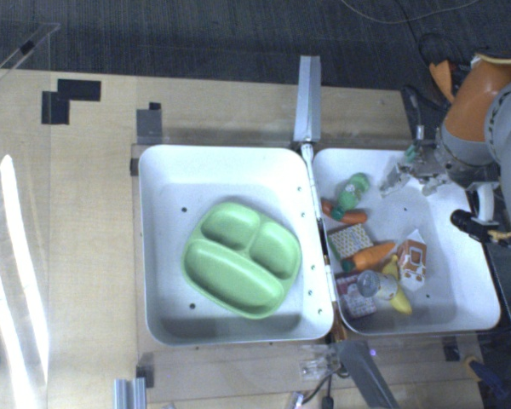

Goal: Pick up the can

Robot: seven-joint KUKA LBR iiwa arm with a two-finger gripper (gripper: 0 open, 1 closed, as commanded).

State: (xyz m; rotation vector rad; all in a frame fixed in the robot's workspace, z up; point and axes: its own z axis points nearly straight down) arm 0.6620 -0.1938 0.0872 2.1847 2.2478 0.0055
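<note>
Nearest the camera, along the near wall of the right bin (485,318), the can (364,290) lies tipped over in a crowd of small things, its round silvery end showing toward the camera and its labelled body running back toward the near left corner; I judge its long axis to slant from that corner toward the bin's middle, though clutter hides part of it. Touching it on the right is a yellow banana-like toy (396,296), with a small carton (412,261) just beyond, and an orange carrot (372,256) lies across its far side beside a patterned packet (349,240). Farther back sit a green toy (353,189) and a smaller carrot (347,218). Left of all this, the left bin (153,254) carries a green divided plate (242,256). At the far right of the right bin the gripper (415,170) hangs well apart from the can; whether the jaws are spread or pressed together I cannot tell. The risk, as I judge it, is that a lying can wedged against the wall gives little room for the jaws, so they may strike the banana or carrot, pinch the wrong thing, or roll the can away.
</note>
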